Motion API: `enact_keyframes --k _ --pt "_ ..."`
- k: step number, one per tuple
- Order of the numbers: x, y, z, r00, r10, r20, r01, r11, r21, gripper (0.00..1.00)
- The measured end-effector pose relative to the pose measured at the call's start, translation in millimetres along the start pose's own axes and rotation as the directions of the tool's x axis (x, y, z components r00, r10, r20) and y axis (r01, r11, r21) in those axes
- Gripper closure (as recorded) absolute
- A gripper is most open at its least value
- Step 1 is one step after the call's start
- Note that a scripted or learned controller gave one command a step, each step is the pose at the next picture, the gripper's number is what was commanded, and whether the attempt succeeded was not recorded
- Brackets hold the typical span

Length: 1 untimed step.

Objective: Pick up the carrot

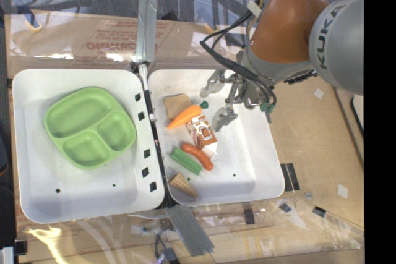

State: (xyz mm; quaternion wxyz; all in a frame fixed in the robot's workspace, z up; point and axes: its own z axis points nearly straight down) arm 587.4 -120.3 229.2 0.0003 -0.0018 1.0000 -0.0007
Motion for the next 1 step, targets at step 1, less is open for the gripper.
enact_keyframes --k 1 --pt "-54.1 28.1 67.1 0.998 -0.065 -0.005 0.065 0.998 -0.004 0.0"
